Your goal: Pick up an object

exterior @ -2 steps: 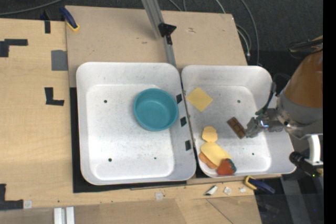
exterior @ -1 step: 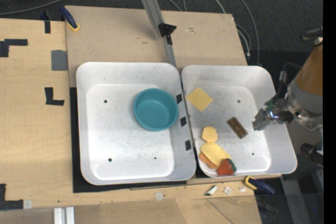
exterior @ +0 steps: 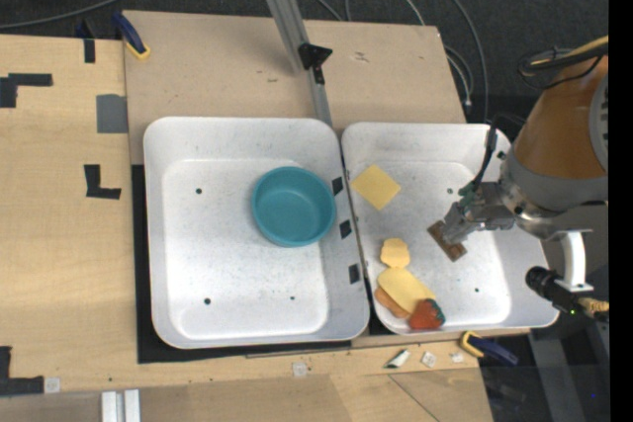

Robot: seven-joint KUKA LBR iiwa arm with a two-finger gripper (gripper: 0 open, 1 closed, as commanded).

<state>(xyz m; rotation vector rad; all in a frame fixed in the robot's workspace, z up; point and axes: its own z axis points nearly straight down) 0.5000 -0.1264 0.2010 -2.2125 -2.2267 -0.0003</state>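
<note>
Candidate objs all lie in the right bin (exterior: 495, 311). A yellow square slice (exterior: 376, 186) lies flat near the bin's upper-left corner, apart from the rest. A small yellow round piece (exterior: 395, 253) sits mid-left; just below it a pale yellow wedge (exterior: 404, 289) touches a red piece (exterior: 426, 314) in a cluster at the lower-left wall. A small brown block (exterior: 450, 246) lies nearer the bin centre, directly at the gripper (exterior: 458, 227).

Gripper is low over the bin floor, tips at or touching the brown block; jaw gap and any grip: cannot tell, tool body hides it. Judgement: the block is the target, as it is isolated and gives approach clearance vs. the crowded cluster.

Left bin (exterior: 178, 212) holds a teal bowl (exterior: 292, 205), upright, near the divider, well apart from the gripper.
</note>
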